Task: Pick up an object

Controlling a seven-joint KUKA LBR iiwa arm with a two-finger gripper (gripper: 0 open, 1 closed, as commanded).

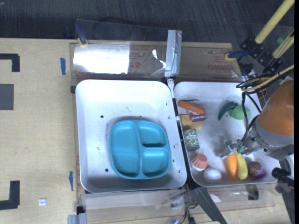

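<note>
Gripper [238,147] hangs low in the right bin [212,94], under the orange band [280,111], just above the upper ends of the carrot [231,166] and banana [242,167]. Its lower end is a small dark tangle against the bin floor, and I cannot tell how it is set or whether anything is caught in it.

Candidate objects all sit in the right bin. Carrot and banana lie side by side, touching, near the front wall, with a purple onion [255,169] just to their right and a white egg [213,174] to their left. A pink cupcake [200,161] sits beside the egg. Along the divider are a can [191,139], a yellow block [192,120] and a hot dog [191,107]. A green piece [233,111] lies near the back. In the left bin [93,97] there is 1 blue tray [138,148].

Judging from the position, the step in hand is the descent onto the carrot or banana. To do it well, the tool should centre over 1 of the 2, not their seam, straddle across the narrow width, and go fully down before lifting. The risk is nudging the pair apart.
</note>
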